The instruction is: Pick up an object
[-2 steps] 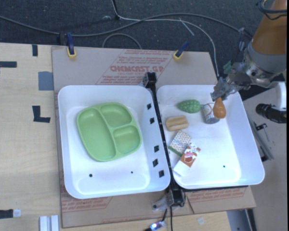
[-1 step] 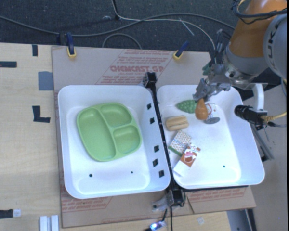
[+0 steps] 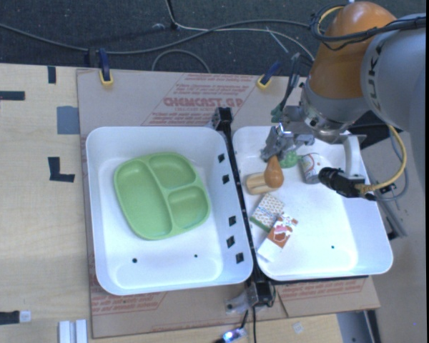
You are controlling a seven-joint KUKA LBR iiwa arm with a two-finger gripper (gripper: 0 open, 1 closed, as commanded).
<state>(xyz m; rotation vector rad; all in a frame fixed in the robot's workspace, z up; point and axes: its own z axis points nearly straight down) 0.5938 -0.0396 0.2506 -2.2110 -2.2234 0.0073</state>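
Camera view looks down on the two shallow white bins, and the grey arm with its orange band leans in over the right-hand white bin (image 3: pixel 357 252). Its two-finger gripper (image 3: pixel 280 146) hangs at the far side of that bin, just above a small orange pear-shaped object (image 3: pixel 274 173) that touches a tan cork-like cylinder (image 3: pixel 257 184) lying to its left. I cannot tell how far the fingers are spread, and nothing is visibly held between them.

Nearer the front of the same bin lie a small patterned green-and-white packet (image 3: pixel 267 211) and, touching it, a red-and-white carton (image 3: pixel 279 233). A white can with a red band (image 3: pixel 312 167) sits just beside the gripper, and a bit of green (image 3: pixel 289 158) peeks out under it. The left-hand white bin (image 3: pixel 104 259) holds a light green divided plastic plate (image 3: pixel 161 195).

The worry, to my eye, is crowding: the orange piece, the cylinder and the can sit so close that a closing finger could land on a neighbour and nudge the target away, or the rounded orange shape could squirt out sideways and roll against the bin wall.
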